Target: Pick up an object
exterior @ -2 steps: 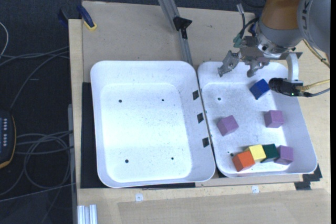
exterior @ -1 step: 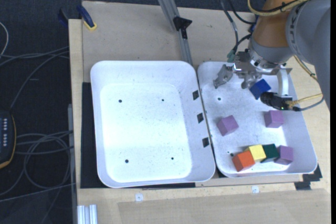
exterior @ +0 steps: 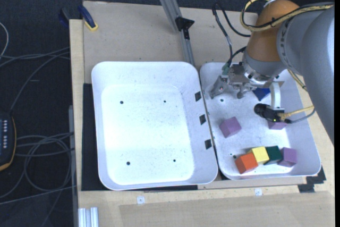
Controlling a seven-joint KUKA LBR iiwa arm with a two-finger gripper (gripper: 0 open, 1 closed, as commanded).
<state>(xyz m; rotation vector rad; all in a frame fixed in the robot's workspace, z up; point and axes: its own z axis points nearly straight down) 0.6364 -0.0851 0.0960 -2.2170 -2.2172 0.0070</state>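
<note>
Reaching in from the right, the grey arm (exterior: 305, 45) with its orange band (exterior: 268, 29) hangs over the upper part of the right bin (exterior: 303, 167), hand (exterior: 231, 85) low near that bin's top left corner. Metal fingers point down and left; can't tell how far apart they are, and no block is seen between them. Blue block (exterior: 261, 94) sits just beside the hand, partly hidden under the wrist. Purple block (exterior: 230, 126) lies alone mid-bin, below the hand and apart from it. Along the bin's near edge, a row touching or nearly so: orange block (exterior: 246, 162), yellow block (exterior: 260, 154), green block (exterior: 274, 153), second purple block (exterior: 289, 156) (rightmost). A small purple piece (exterior: 277, 125) shows just under a black fitting (exterior: 267, 111) with a yellow cable. Left bin (exterior: 101, 82) is white with dark specks. Both bins rest on the wooden surface (exterior: 127, 32); a yellow-and-blue clamp (exterior: 87, 17) sits at its far left corner.
</note>
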